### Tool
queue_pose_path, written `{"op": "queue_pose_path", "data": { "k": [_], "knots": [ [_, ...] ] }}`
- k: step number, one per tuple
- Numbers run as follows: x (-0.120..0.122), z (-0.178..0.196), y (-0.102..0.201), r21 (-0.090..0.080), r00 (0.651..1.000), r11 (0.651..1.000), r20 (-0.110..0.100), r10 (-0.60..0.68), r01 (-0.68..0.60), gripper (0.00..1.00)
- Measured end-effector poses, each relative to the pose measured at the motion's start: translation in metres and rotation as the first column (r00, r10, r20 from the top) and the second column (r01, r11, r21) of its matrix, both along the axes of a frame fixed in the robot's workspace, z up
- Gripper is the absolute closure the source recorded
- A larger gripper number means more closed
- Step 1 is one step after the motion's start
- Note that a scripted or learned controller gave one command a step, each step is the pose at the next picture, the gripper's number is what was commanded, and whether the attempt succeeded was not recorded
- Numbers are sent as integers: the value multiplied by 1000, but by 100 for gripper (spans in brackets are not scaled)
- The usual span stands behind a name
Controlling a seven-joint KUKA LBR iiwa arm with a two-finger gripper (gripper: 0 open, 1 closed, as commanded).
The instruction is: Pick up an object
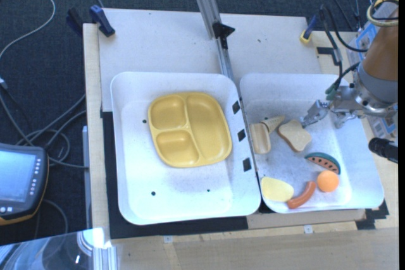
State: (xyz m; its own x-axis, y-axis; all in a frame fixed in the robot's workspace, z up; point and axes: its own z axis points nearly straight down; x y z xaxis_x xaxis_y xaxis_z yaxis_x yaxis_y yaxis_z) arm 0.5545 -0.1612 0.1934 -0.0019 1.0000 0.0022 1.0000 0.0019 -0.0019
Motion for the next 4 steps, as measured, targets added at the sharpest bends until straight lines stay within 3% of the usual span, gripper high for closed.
{"op": "queue_pose_path", "data": {
  "k": [1,2,3,4],
  "knots": [
    [0,0,0,0,1000,1000,0,-1,1,0],
    [-2,-63,-1,1,1000,1000,-6,-2,2,0],
    [-3,-103,0,1,1000,1000,-5,-1,1,0],
    [-1,-90,0,0,1000,1000,2,-1,1,100]
  ]
}}
